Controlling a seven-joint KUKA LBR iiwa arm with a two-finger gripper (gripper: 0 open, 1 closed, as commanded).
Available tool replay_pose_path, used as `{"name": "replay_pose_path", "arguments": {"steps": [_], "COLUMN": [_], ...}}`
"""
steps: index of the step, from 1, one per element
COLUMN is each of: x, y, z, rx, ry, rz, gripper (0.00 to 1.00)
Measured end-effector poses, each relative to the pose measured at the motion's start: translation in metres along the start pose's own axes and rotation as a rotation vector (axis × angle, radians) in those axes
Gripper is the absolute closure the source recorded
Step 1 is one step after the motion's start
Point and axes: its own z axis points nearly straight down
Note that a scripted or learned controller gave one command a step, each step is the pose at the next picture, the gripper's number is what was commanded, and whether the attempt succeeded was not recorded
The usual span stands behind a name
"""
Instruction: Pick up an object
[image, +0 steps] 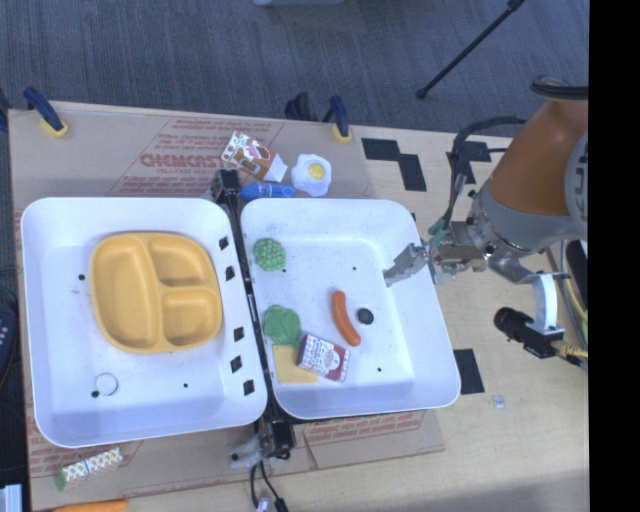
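**Two bins, one arm at the rim, nothing lifted yet**

Two shallow white bins sit side by side on the bench, joined along a black clipped seam, so whatever gets picked has a place to go. Nearest in the right bin (425, 345) lies a small red-and-white packet (323, 356), overlapping a flat yellow slice (290, 369); just beyond them a leafy green toy (281, 325) rests against the seam. An orange-red sausage (345, 316) lies alone on bare floor, with a small dark round piece (365, 317) just beside it; that open space makes it, in my judgement, the easiest grasp. Farther back sits a green broccoli-like piece (268, 254). The left bin (45, 300) carries a yellow divided tray (155, 290).

The gripper (405, 265) reaches in from the right over the right bin's rim, near the sausage but apart from it. I cannot tell whether it is spread or pressed together; nothing shows between its tips.

Beyond the bins, a toy fried egg (313, 174) and a snack packet (246, 154) lie on cardboard.
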Motion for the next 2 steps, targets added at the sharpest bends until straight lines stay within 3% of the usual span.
{"name": "replay_pose_path", "arguments": {"steps": [1,2], "x": [0.020,0.019], "y": [0.010,0.010], "z": [0.162,0.152], "rx": [0.001,0.002], "ry": [0.001,0.000], "rz": [-0.108,-0.114], "gripper": [0.00,1.00]}}
